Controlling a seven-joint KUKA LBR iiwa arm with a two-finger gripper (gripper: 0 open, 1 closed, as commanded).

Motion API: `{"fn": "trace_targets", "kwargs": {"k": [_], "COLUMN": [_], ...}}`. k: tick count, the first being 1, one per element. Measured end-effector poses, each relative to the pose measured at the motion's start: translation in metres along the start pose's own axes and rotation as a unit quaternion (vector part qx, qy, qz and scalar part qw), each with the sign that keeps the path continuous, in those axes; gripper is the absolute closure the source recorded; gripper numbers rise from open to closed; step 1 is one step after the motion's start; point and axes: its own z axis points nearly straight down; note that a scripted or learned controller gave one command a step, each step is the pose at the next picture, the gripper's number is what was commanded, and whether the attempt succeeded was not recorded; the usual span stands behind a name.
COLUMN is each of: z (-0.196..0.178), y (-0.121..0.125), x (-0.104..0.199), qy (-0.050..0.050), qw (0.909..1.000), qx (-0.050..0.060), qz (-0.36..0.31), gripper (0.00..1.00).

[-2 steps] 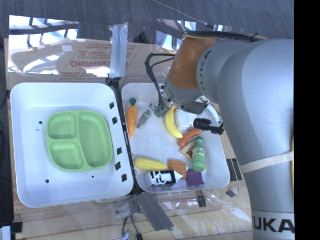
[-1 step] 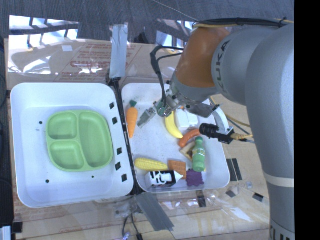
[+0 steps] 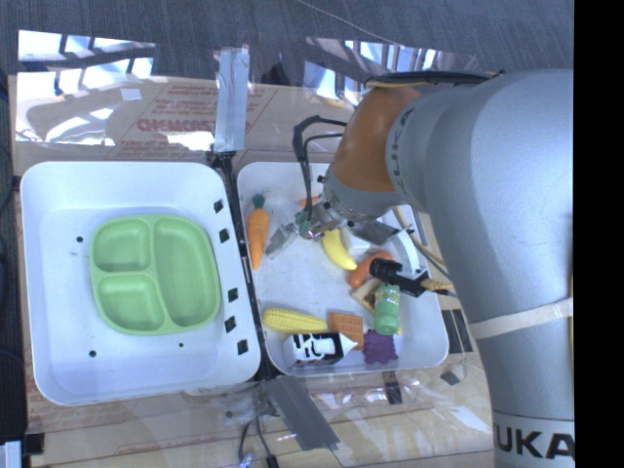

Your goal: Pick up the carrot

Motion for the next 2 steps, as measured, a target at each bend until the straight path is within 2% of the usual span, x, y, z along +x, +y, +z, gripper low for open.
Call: {"fn": "trace_targets", "kwargs": {"k": [1, 2], "z": [0.001, 0.0], "y": [0.039, -0.021], "x": [-0.02, -0.079], "qy": [-0.002, 0.0], "qw": [0.9999, 0.96], "qx": [0.004, 0.0], "qz": [0.01, -0.28], "gripper": [0.0, 0.0]}}
